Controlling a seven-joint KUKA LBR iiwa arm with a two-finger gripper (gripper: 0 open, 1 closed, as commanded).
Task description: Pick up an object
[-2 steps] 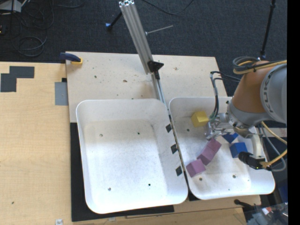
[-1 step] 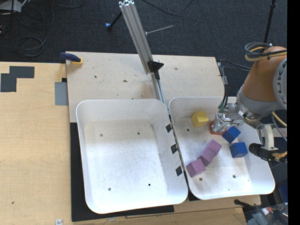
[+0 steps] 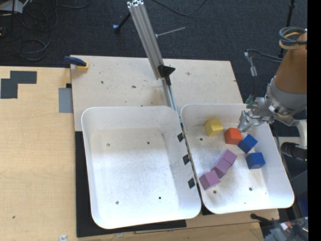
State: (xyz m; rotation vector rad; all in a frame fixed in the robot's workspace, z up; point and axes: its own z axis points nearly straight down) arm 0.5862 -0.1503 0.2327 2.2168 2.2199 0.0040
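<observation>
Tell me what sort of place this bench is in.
Most likely a robotics lab. A robot arm reaches over two white bins, one holding coloured foam blocks for grasp trials, and cables trail across the dark carpet behind the bench.

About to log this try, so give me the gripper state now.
Gripper: cannot be told; it sits just above the orange block in the right bin, with nothing seen held.

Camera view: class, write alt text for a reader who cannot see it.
The grey arm's gripper hovers over the right shallow white bin, just above an orange cube. Also inside lie a yellow cube, two blue cubes and a purple angled block.
</observation>
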